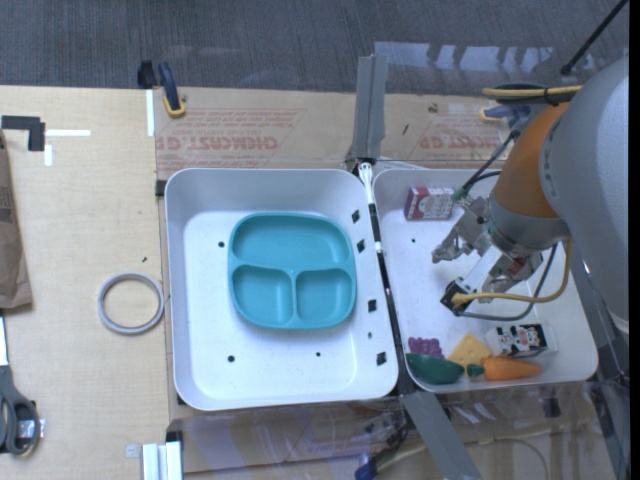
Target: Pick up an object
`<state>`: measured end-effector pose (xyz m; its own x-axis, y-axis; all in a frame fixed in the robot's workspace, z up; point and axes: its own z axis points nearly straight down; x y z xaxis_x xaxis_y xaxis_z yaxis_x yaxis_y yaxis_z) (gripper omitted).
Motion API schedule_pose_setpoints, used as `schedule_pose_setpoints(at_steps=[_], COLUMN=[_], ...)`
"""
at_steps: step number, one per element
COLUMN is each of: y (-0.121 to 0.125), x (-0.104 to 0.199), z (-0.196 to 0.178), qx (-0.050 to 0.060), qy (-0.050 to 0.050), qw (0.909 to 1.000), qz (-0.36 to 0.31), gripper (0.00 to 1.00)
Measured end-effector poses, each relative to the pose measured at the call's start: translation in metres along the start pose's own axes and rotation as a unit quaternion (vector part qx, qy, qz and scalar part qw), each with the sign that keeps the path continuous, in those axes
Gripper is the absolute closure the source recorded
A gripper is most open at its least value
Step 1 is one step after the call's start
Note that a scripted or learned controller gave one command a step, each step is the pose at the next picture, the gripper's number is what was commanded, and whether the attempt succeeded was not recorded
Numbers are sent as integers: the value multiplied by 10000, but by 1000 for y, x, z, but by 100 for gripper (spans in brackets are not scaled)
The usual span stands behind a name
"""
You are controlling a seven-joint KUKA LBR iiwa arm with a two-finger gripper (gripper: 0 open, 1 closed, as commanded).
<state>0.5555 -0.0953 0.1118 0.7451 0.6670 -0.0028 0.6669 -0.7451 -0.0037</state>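
My gripper (452, 249) hangs over the middle of the right bin (395, 268), above bare white floor. A small pink and white box (430, 204) lies just up and left of it, near the bin's far left corner. Along the near edge lie purple grapes (425, 346), a green leafy piece (436, 370), a yellow wedge (468, 349), an orange carrot (510, 369) and a small black and white carton (522, 339). Nothing shows held in the gripper.
The left bin (190, 268) holds a teal divided plate (293, 270). A grey divider post (368, 108) rises between the bins. On the bench to the left lie a pale ring (131, 302) and scissors (15, 418).
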Motion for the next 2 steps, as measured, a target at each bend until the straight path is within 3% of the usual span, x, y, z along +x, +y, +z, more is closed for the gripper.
schedule_pose_setpoints(at_steps=[1, 2], y=[24, 24], x=[-31, -31], z=[-72, -80], qx=[-8, 7], qy=[-4, -24], qw=[10000, 10000], qz=[-34, -58], gripper=[0, 100])
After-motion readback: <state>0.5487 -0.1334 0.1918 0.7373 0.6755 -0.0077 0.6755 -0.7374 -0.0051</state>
